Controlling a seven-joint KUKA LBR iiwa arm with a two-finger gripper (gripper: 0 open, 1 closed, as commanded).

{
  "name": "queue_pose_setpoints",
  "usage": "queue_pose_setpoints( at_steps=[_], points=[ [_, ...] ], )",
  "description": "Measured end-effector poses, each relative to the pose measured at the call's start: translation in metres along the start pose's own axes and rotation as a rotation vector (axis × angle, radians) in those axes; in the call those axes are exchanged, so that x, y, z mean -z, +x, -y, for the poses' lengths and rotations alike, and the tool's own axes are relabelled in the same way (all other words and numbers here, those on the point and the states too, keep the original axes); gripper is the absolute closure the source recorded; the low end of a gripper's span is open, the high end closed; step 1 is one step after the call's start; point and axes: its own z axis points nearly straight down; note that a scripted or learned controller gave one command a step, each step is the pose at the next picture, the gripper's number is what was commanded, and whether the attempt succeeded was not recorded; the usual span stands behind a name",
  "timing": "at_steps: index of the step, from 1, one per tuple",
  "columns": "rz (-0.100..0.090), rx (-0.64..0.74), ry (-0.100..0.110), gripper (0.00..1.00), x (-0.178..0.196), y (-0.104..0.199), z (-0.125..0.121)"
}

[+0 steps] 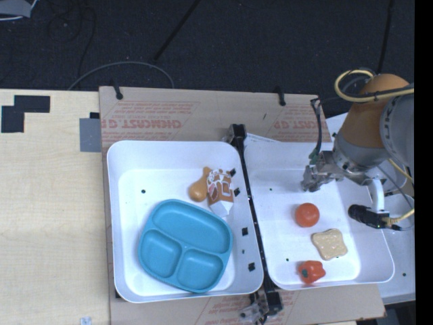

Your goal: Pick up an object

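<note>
Hand (314, 179) hovers just above the tomato (307, 214); you cannot tell its grip state. You're in the approach: next, descend over that tomato and pinch.

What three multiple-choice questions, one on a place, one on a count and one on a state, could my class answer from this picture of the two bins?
1. Where does the blue tray lie?
A. in the left bin
B. in the right bin
C. on the wooden bench

2. How many things lie in the right bin?
A. one
B. three
C. five

3. How does the claw stand to the tomato?
A. gripping it
B. apart from it, nearer the bin's far side
C. pressing it flat

Answers:
1. A, the tray fills the near part of the left bin.
2. B, the tomato, a slice of toast and a red pepper.
3. B, bare white floor shows between claw and tomato.
</note>
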Motion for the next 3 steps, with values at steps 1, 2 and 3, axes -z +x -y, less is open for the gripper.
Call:
queue_pose_setpoints(
  at_steps=[1,2,3],
  points=[
    [0.001,0.001,-0.006,1.0,0.062,0.003,-0.004],
    [0.002,0.002,-0.007,1.0,0.109,0.002,-0.004],
    [-0.001,0.003,-0.002,1.0,0.12,0.052,-0.005]
  ],
)
